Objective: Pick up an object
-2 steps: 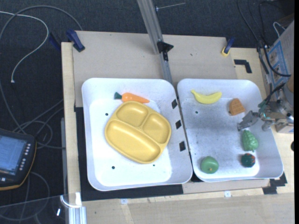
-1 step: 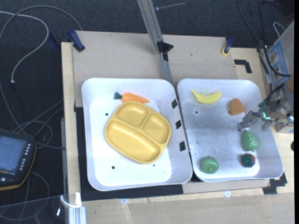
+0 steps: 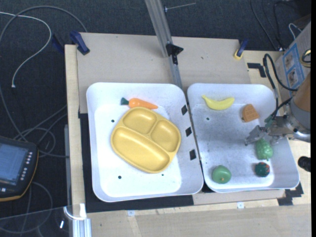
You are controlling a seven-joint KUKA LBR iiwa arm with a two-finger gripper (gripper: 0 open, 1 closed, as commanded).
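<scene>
Arm (image 3: 302, 105): enters from the right edge, wrist low over the right side.
Tool (image 3: 260, 135): points left, angled downward.
Fingers (image 3: 253, 136): spread apart, nothing visible between them.

One fixed camera overhead; slanted down on both bins (image 3: 98, 147).

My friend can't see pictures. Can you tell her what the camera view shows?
A robot gripper reaches into the right white bin, just above a green leafy vegetable, near a banana, green apple and strawberry. The left bin holds a yellow divided plate and carrot.
</scene>
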